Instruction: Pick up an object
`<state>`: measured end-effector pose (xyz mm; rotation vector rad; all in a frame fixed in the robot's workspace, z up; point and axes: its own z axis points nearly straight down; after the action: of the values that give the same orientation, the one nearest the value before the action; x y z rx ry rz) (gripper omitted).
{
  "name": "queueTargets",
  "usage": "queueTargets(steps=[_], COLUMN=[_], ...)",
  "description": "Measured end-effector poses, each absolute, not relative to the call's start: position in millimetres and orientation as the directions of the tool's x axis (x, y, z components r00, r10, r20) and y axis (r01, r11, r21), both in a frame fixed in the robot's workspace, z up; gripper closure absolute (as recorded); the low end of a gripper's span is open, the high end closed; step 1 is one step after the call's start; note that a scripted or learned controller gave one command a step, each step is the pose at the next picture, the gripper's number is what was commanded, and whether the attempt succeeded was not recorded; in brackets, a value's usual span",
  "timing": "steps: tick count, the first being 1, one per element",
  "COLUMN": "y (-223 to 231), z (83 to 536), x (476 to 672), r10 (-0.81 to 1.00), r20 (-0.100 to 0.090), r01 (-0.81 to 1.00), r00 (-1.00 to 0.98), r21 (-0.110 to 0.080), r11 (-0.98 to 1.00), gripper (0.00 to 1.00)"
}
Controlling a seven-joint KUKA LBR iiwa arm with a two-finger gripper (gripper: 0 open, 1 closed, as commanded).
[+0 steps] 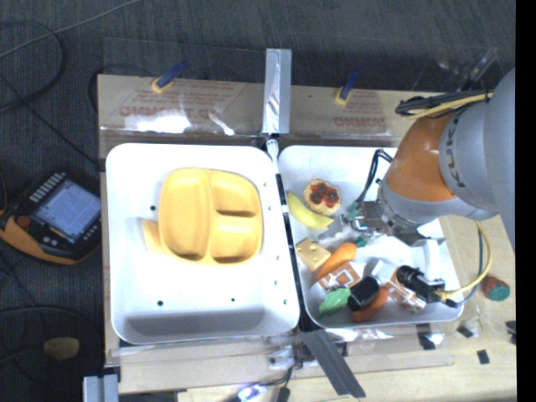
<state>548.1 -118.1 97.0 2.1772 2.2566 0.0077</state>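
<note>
left bin (126,308): yellow tray (209,214) centre, margins free | right bin (293,164): cluttered

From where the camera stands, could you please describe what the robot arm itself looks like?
The arm is a thick, rounded grey body with a broad orange band above the wrist. Below the band sits a darker metallic gripper assembly. Black cables run along the arm's upper side.

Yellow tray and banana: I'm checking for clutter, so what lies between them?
In the camera view, the two bins' adjoining rims lie between the yellow tray in the left bin and the banana in the right one.
</note>
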Motion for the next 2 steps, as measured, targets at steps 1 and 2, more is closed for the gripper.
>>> queueTargets(steps=[1,2], y=[-117.7,-65.7], z=[102.8,183.1], x=[546.0,584.2], r10=[0.999,1.000], r20=[0.002,-0.002], r01=[0.999,1.000], r00=[-0.035,0.009], r21=[-0.001,-0.002], r11=[0.035,-0.009], gripper=[1.00,1.00])
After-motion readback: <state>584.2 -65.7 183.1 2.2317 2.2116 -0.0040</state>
